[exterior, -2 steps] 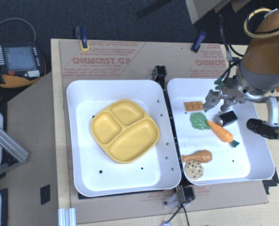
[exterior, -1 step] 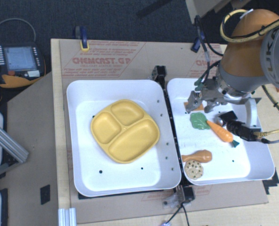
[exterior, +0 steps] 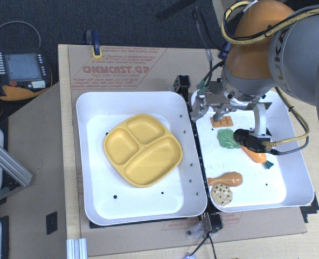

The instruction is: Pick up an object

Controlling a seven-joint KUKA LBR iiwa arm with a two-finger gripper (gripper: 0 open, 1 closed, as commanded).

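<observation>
Gripper (exterior: 220,111) over the orange square (exterior: 222,122) (flat, small, near 1 green lump (exterior: 226,138)); grip state unclear.

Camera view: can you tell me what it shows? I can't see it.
A grey and orange robot arm reaches over the right bin, which holds toy food. The left bin holds a yellow divided plate.

overhead fixed camera | slanted down | both bins (exterior: 89,161) framed
</observation>
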